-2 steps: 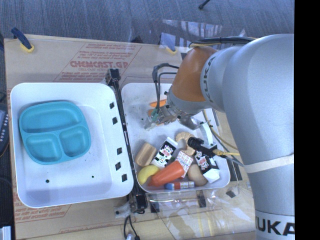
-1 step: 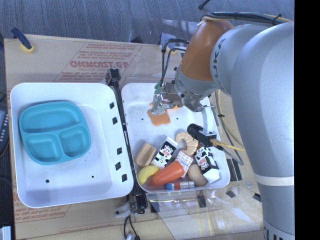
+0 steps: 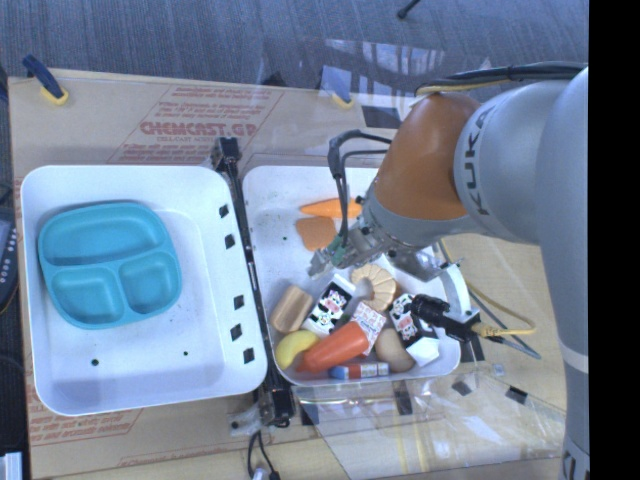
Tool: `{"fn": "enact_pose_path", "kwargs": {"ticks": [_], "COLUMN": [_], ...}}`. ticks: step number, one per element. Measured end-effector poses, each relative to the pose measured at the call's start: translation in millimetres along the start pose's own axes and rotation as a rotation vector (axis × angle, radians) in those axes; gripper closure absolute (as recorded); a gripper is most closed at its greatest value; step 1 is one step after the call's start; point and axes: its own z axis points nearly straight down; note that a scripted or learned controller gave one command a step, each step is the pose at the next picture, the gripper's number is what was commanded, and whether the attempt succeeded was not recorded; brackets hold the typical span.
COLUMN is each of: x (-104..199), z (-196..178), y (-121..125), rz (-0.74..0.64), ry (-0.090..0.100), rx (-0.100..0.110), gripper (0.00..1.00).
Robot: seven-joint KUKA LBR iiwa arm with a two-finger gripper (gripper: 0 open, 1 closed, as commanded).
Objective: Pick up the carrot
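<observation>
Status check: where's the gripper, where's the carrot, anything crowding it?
Gripper low in right bin, above the toy pile. Carrot lying at bin's near edge, not held. Yellow piece and milk carton crowd it.

The arm (image 3: 520, 158) comes in from the right of the view, its thick grey casing filling the upper right; the lettering KUKA runs along the grey segment beside the orange band (image 3: 425, 163); the band bulges broad and rounded, facing the camera; below it the wrist narrows into a grey flange, pointing down and to the left; a dark cable loops out from the wrist on its left side; the gripper (image 3: 335, 256) hangs at the wrist's lower left end, small and metallic, its tip low and tilted leftward.
</observation>
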Motion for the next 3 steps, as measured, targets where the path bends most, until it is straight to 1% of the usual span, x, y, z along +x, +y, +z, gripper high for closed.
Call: {"fn": "enact_pose_path", "kwargs": {"ticks": [1,2,3], "x": [2.1,-63.3,12.5], "z": [-38.0,-44.7,-20.4], "y": [15.9,30.9,20.9], "rz": [-0.42,-0.304,0.015], "ry": [-0.005,-0.006,0.002], "rx": [-0.006,-0.004,0.0], "gripper": [1.0,1.0,1.0]}}
